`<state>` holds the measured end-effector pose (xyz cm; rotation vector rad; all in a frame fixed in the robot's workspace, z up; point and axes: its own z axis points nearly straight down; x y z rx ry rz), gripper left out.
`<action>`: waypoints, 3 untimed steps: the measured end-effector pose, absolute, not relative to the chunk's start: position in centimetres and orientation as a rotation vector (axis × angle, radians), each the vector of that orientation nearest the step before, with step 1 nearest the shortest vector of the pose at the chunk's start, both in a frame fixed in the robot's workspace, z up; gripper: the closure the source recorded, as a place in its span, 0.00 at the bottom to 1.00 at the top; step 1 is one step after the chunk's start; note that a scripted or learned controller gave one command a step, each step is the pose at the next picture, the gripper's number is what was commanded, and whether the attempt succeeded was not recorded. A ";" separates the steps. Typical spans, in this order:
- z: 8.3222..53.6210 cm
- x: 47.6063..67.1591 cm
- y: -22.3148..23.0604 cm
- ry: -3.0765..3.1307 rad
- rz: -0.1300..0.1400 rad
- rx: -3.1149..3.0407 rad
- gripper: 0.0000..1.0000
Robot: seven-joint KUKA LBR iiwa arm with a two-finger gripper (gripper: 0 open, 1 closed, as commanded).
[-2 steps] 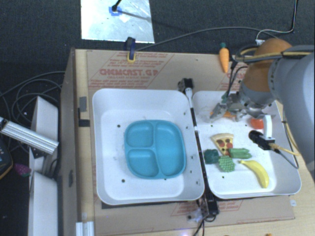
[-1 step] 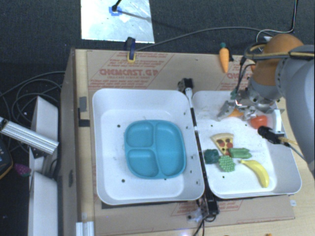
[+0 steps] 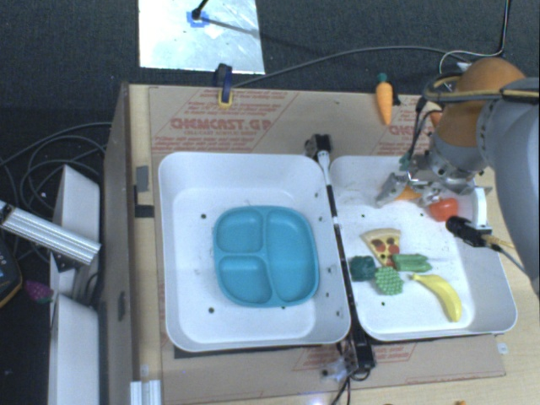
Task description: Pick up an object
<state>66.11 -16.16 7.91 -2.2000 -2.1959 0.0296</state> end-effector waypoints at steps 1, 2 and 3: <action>9.1 66.0 -16.6 -2.199 0.042 -2.202 1.00; 19.0 67.0 -20.7 -2.229 -0.004 -2.224 1.00; 18.9 66.9 -20.6 -2.228 -0.002 -2.221 0.00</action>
